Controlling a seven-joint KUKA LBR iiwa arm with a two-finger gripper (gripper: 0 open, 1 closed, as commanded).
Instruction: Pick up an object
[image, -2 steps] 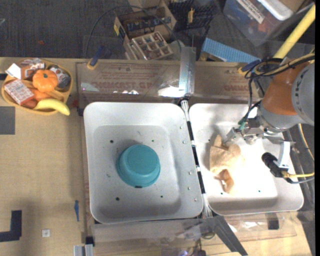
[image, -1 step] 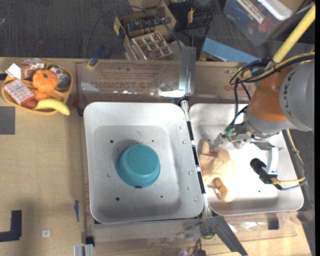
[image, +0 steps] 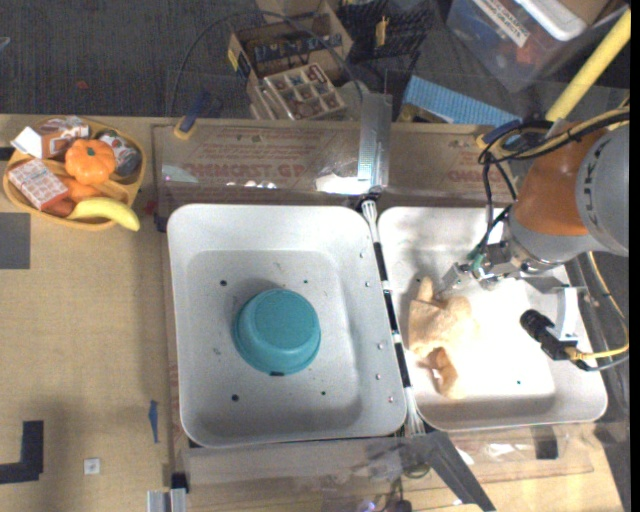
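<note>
Your gripper hangs low in the right bin, just above a tan, bread-like object by that bin's left wall. A teal bowl sits upturned in the left bin.

My arm was rounded and grey, with a broad orange band above the wrist. Black and yellow cables looped off it toward eleven o'clock, and the pincer looked small and metallic.
</note>
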